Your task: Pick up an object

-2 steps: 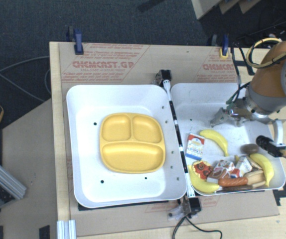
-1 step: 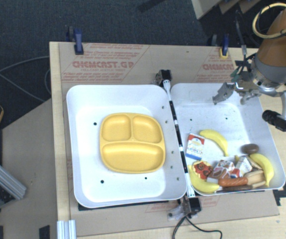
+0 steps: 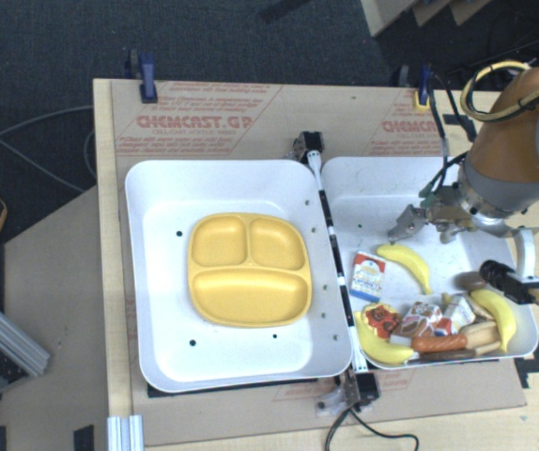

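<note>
The right bin [image 3: 373, 184] holds several toy foods, heaped toward its front. A small yellow banana [image 3: 408, 263] lies beside a white carton [image 3: 368, 276] with a red and blue label. Nearer the front edge are a second banana [image 3: 382, 348], a brown sausage [image 3: 443, 343], a red strawberry-like piece [image 3: 379, 318] and a printed packet [image 3: 424, 319]. A third banana [image 3: 499, 316] curves along the right wall. My gripper [image 3: 429, 225] hangs over the back half of this bin, just behind the small banana. Its grey fingers [image 3: 408, 222] are spread open with nothing between them.
The left bin [image 3: 147, 252] carries a yellow divided plate [image 3: 249, 269] in its middle. A black hinge strip [image 3: 331, 242] runs between the bins. Blue clamps [image 3: 143, 71] grip the bench's back edge. The arm's grey body and orange band [image 3: 514, 130] overhang the right bin's far corner.
</note>
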Available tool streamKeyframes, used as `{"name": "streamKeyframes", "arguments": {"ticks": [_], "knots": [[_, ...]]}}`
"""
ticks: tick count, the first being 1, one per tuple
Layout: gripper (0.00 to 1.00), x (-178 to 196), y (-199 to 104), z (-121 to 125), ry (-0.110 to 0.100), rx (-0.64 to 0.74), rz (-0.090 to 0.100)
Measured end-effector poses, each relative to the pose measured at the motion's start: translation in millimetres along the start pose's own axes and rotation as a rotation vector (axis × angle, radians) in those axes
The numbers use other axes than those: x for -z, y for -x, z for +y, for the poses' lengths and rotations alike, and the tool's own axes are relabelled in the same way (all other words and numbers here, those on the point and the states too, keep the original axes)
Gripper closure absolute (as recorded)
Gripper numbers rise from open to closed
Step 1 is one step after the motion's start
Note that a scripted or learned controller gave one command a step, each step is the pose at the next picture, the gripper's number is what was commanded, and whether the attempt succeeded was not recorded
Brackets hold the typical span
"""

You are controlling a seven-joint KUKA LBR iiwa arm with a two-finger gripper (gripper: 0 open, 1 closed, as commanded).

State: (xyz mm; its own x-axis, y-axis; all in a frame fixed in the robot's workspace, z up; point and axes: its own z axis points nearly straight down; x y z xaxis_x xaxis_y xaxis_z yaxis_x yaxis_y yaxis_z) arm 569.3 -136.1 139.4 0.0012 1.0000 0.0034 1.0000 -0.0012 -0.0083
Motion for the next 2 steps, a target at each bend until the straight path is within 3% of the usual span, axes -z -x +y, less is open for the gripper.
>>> {"name": "streamKeyframes", "arguments": {"ticks": [1,2], "knots": [[0.00,-55,-5,-2,0.012,-0.001,-0.003],[1.00,-44,-5,-2,0.012,0.000,-0.004]]}}
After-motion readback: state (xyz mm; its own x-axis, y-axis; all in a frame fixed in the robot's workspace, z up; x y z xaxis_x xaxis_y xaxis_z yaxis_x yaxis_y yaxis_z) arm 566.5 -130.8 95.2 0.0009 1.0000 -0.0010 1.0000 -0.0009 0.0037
